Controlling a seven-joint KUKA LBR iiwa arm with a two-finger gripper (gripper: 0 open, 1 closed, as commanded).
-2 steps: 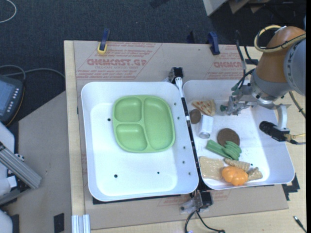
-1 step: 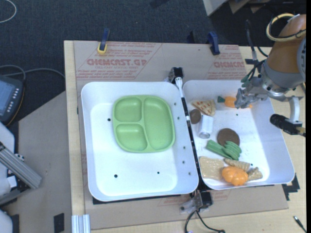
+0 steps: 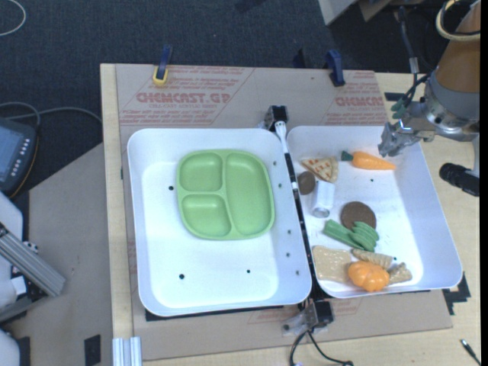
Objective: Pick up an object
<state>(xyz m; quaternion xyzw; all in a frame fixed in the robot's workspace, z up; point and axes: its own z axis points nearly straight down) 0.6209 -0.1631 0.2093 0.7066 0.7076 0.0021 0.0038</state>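
Near edge of right bin [image 3: 446,250]: orange fruit-like toy [image 3: 367,276] on a flat tan piece [image 3: 334,262], w/ green pods [image 3: 353,233] and a brown disc [image 3: 357,214] just beyond. Mid-bin: small white tube [image 3: 324,197], brown lump [image 3: 306,182], pizza slice [image 3: 320,167]. Far edge: toy carrot [image 3: 371,160], lying flat, not lifted. Gripper [image 3: 394,145] sits just beside the carrot's tip at the far right corner; can't tell if it is spread or closed. Pick looks not done yet; grasp and lift remain. Left bin [image 3: 152,265] carries a green divided plate [image 3: 226,194]. Cardboard [image 3: 122,97] beyond reads approx. "CHEMCAST GP", red print.
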